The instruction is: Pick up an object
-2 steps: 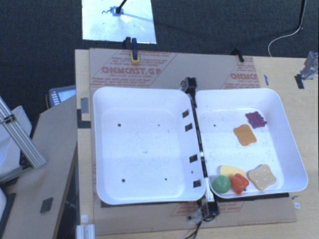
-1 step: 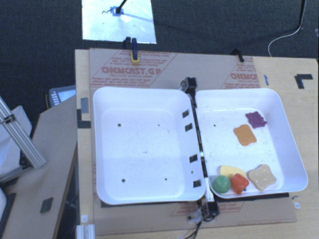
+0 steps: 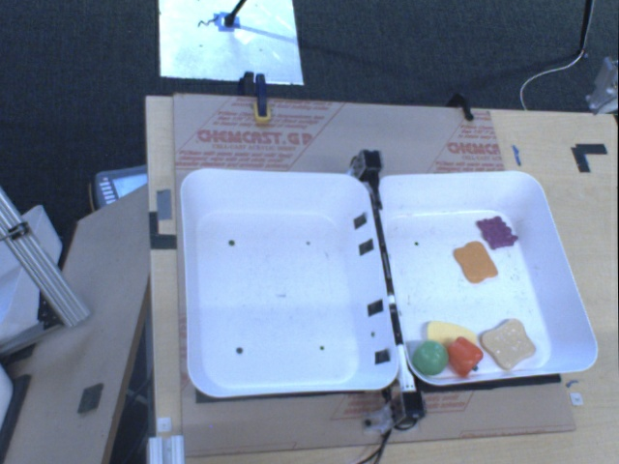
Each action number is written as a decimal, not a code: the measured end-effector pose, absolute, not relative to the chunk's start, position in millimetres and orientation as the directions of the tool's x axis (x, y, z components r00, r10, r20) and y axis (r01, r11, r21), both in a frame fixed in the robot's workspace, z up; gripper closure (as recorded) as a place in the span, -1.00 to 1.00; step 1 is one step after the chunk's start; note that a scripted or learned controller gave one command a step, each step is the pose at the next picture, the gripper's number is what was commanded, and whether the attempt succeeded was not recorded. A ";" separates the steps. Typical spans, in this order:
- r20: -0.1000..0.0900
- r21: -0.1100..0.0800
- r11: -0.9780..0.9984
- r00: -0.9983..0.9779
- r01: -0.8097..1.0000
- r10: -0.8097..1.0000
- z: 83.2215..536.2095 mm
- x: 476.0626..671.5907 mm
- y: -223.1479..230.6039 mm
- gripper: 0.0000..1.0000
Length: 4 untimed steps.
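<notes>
Objects: six small toy foods lie in the right bin; landmark is the orange slab, alone mid-bin.
Purple cluster: just beyond the slab, apart from it.
Toast piece: nearer the camera than the slab, by the front wall.
Red piece, green ball, yellow wedge: crowded together, touching, in the front corner beside the divider.
Likely easiest grasp: the slab, nothing crowding it.
Obstruction: walls hem the corner group.
Left bin: beside the right bin.
Jaws: cannot tell.

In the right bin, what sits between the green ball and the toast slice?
The red-orange toy, touching the green ball beside the toast slice, in the camera view.
</notes>
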<state>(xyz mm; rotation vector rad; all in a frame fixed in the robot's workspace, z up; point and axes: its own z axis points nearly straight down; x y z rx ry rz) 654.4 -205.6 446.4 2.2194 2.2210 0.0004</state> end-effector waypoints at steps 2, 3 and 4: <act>0.000 -0.001 0.001 -0.001 1.000 1.000 449.5 667.6 -206.5 1.00; -0.003 0.010 0.006 -0.006 1.000 1.000 540.5 668.6 -181.1 1.00; 0.001 -0.005 0.000 0.000 1.000 1.000 434.8 668.1 -207.1 1.00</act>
